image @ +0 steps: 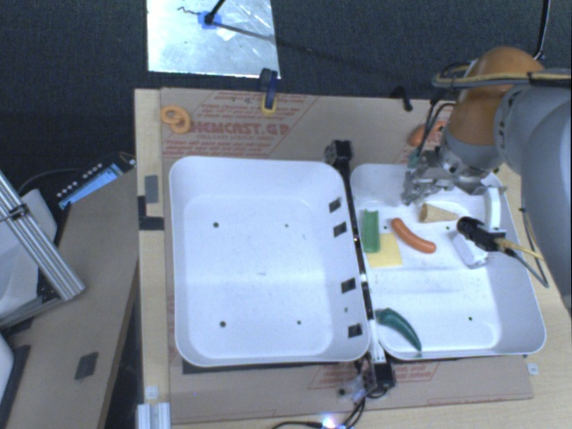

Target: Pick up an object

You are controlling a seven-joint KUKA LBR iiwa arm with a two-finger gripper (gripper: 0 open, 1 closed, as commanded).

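The tool (418,189) hangs at the right bin's (518,320) far edge, its state unclear. The orange sausage (414,236) lies at its 6 o'clock, long axis running 10-to-4.

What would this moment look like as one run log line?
arm: over right bin rear | gripper: above bin floor, holding nothing seen | sausage: untouched | left bin

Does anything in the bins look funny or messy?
Nothing looks spilled or broken. All the items sit in the right bin: the orange sausage, yellow square, green stick and green pepper. The pepper lies right at the bin's front-left corner.
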